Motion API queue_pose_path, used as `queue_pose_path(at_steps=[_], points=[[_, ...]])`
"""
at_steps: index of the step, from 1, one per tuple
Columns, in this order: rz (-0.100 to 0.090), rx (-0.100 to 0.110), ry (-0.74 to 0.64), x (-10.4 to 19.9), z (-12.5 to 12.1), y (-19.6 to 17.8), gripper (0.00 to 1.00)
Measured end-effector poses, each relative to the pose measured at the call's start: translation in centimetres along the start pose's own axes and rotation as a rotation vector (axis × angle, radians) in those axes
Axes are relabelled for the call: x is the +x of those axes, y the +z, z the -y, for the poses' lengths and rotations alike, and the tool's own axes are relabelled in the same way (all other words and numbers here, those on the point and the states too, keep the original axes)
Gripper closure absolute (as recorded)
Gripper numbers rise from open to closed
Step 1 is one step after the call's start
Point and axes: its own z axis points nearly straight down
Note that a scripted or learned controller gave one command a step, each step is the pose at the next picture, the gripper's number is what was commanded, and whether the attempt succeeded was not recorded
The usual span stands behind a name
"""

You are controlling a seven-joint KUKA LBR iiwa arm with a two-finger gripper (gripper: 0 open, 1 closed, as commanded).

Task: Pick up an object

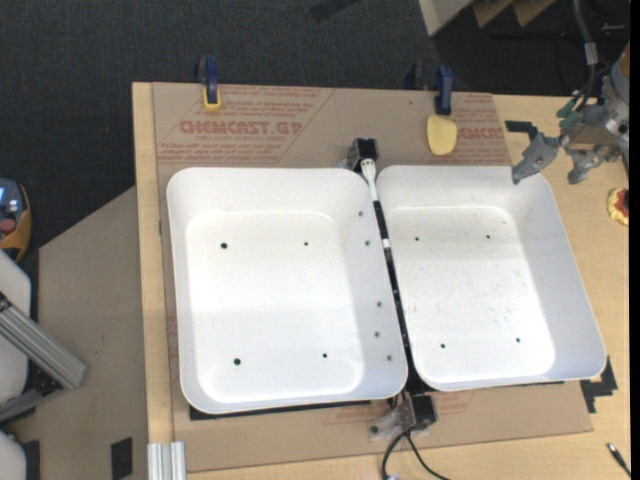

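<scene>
My gripper (549, 173) hangs at the far right corner of the right bin (560, 268), just over its rim, with the two grey fingers spread apart and nothing between them. A pale yellow rounded object (441, 134) lies on the brown board behind the right bin, to the left of the gripper and outside both bins. A small red and yellow thing (618, 205) shows at the right edge of the view, beyond the right bin. The left bin (185, 268) sits beside the right one.
Two blue clamps (209, 74) (443, 86) hold the board's far edge. A black strip (382, 238) runs between the bins. Cables sit at the front edge (405, 423). A metal rail (40, 343) lies off the bench at left.
</scene>
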Motion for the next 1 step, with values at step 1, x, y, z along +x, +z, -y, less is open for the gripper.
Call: queue_pose_path(at_steps=[1], points=[[0.007,-0.019,0.000,-0.67,3.57,-16.86,0.00]])
